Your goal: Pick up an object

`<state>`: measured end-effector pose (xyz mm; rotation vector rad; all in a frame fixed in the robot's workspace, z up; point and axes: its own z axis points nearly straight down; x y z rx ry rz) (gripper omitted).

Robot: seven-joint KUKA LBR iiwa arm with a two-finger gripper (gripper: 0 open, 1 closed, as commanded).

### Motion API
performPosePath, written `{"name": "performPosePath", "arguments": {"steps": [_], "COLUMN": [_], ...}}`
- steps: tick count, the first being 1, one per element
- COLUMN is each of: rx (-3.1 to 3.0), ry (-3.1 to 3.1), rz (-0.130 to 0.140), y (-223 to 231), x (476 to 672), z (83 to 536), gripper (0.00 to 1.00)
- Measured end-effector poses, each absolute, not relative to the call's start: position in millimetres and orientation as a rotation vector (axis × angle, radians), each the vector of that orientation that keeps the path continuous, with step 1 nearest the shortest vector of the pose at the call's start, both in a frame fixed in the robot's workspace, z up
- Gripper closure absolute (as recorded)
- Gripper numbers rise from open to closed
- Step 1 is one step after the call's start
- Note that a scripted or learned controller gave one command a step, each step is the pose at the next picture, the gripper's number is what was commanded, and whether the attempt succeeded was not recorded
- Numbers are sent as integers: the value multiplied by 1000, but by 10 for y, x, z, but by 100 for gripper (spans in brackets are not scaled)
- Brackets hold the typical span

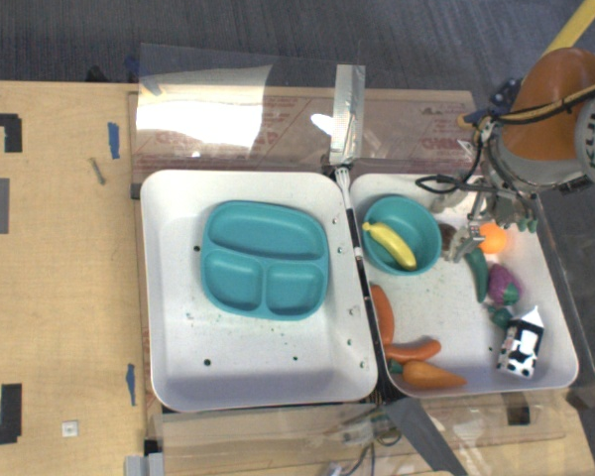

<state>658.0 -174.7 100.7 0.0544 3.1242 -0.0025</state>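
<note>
My gripper [484, 234] hangs low over the back of the right bin [557, 310], under the orange-banded wrist. A small orange ball [495, 239] sits right at the gripper's tip, and I cannot make out whether it is gripped. A purple eggplant toy [503, 288] with a green stem lies just in front of it. To the gripper's left, a teal bowl [425, 228] holds a yellow banana [391, 243]. A black-and-white cow toy [522, 348] stands at the bin's front right.
Three orange carrot-like pieces [382, 313] [416, 349] [434, 373] lie along the right bin's left and front sides. The left bin [169, 296] holds a teal divided plate [266, 258]. A clear sheet stands behind both bins.
</note>
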Motion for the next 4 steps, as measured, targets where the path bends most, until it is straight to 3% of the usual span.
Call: {"name": "performPosePath", "arguments": {"steps": [1, 2, 3, 4], "rx": [247, 241, 241, 184], "ry": [3126, 3110, 3113, 3128], "rz": [1, -3, -3, -1], "y": [-1954, -1942, -1937, -1977], "x": [6321, 6369, 6364, 6092], "z": [874, 1027, 1014, 878], "gripper": [0, 100, 0, 0]}}
